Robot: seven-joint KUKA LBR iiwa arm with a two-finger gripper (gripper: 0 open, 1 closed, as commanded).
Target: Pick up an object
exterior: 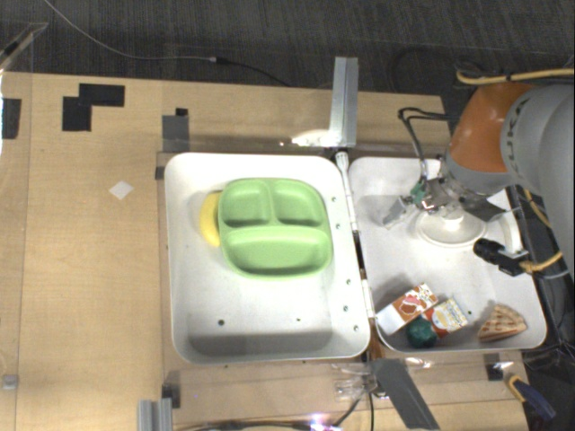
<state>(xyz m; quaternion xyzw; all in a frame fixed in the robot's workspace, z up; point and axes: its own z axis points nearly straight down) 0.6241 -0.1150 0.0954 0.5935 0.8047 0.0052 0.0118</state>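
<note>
Along the near edge of the right bin (503, 268), a small group of objects is lying together: a red-and-white carton (411, 305), a dark green ball (420, 333) touching it just in front, a small orange-and-white box (450, 314) beside both, and a brown wedge-shaped item (499, 324) sitting a little apart toward the near right corner. None of these is making contact with the tool. Farther back in the same bin, the gripper (442, 215) is hanging over the bin floor beyond the group, well apart from every one of those objects, with bare white floor lying between them. A pale round part is showing at its lower end, and the arm (512, 142), grey with an orange band, is reaching in from the right behind it. Whether the tool is apart or together cannot be told from this view, and nothing is seen clamped in it. Across the divider, the left bin (260, 321) is holding a green compartment tray (273, 224) toward its far half, and a yellow object (208, 220) is protruding from beneath the tray's left edge, mostly hidden.
</note>
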